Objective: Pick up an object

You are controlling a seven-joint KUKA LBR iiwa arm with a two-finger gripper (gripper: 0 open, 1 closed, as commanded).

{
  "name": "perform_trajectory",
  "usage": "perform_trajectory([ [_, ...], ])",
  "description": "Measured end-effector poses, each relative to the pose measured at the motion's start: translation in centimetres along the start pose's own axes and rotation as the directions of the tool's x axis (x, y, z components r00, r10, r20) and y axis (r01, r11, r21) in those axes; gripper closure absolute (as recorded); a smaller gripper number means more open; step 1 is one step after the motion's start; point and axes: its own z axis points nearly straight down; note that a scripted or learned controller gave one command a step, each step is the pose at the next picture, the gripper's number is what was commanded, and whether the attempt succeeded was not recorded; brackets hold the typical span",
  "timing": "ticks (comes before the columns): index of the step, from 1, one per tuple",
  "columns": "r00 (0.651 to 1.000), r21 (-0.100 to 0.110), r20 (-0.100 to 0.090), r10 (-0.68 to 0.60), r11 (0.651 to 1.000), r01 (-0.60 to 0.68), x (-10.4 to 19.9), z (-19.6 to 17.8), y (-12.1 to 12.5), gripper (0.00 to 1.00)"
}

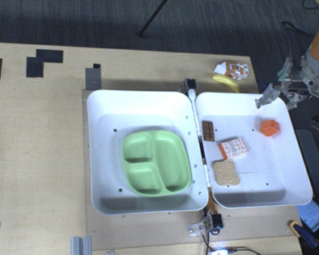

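A pale wooden bench (37,158) stands on dark grey carpet (95,15).

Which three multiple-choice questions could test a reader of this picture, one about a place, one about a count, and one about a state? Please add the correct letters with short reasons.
1. Where does the green tray lie?
A. left bin
B. right bin
C. bare bench

2. How many things lie in the right bin?
A. two
B. four
C. six

3. How is the gripper placed?
A. over the tray
B. at the right bin's far right corner
C. over the left bin

Answers:
1 A, it sits within the left bin.
2 B, orange object, brown bar, patterned packet, tan slice.
3 B, it shows beside that rim.
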Motion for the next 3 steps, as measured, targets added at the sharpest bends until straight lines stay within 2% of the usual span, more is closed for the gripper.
perform_trajectory([
  [1,1.000,0.004,-0.002,-0.001,1.000,0.001,-0.4,12.6,2.4,0.00],
  [2,1.000,-0.001,-0.001,-0.001,1.000,0.001,4.8,16.9,-2.1,0.00],
  [3,1.000,-0.008,0.000,-0.002,1.000,0.002,4.8,15.7,-1.9,1.00],
])
